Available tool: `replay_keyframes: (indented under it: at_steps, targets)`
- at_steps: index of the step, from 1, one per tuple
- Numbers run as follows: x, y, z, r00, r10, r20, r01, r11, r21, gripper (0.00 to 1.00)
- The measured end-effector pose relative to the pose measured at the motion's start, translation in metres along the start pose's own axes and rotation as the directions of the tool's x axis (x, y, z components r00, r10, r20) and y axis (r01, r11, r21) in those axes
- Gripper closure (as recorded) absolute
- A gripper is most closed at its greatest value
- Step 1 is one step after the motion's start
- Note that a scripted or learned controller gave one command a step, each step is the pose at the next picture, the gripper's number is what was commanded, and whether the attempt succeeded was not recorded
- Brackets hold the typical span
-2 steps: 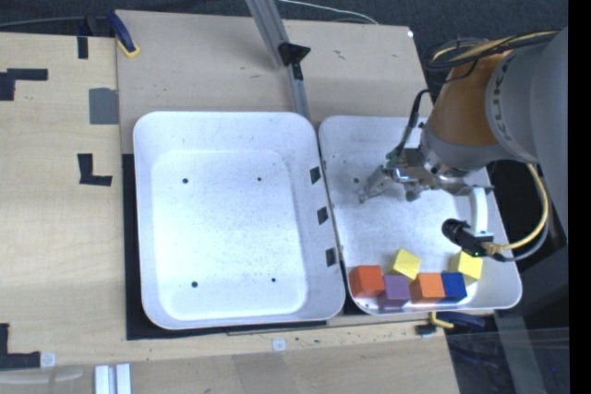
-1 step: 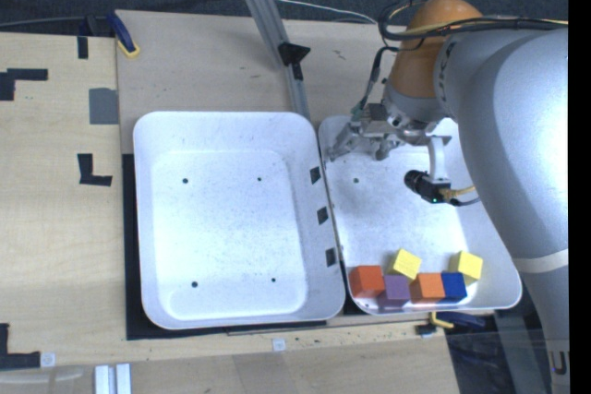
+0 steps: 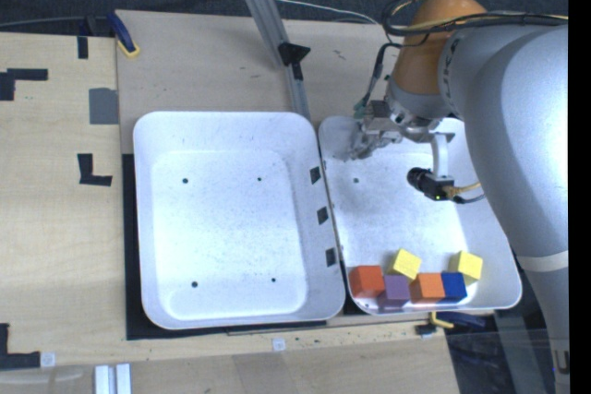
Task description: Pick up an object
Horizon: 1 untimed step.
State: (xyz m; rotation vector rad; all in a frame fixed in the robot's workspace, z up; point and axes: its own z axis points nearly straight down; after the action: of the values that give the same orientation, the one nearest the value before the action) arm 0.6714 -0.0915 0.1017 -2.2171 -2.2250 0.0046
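While the gripper [image 3: 362,143] is hanging low over the far left corner of the right bin [image 3: 406,217], its metal fingertips are pointing down at the speckled white floor, and whether they are spread or pressed together I cannot tell, since they are blurring into a small grey tangle. Nothing is showing between them. Above it the orange band [image 3: 434,23] is bulging like a smooth dome, and the broad grey arm [image 3: 517,125] is sweeping in from the right, matte and rounded, covering that bin's right side.

The blocks are lying well apart from the gripper, clustered along the near edge of the same bin. An orange-red block [image 3: 367,280] is sitting at the left end of the row, with a purple block [image 3: 397,289] just beside it, then an orange block [image 3: 428,287] and a blue block [image 3: 453,286]. A yellow block [image 3: 406,264] is resting tilted just behind the purple one, and a second yellow block [image 3: 469,266] is sitting behind the blue one. All are small, solid-coloured cubes with crisp edges.

The left bin [image 3: 222,217] is lying alongside, a shallow white tray with rounded corners and a faintly speckled floor. Both bins are resting on a pale wooden bench [image 3: 55,226].
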Motion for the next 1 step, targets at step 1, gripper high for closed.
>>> replay_keyframes:
  at_steps: [1]
  targets:
    - [0.0002,0.0,-0.0096,1.0,-0.001,0.001,0.001,1.0,0.001,1.0]
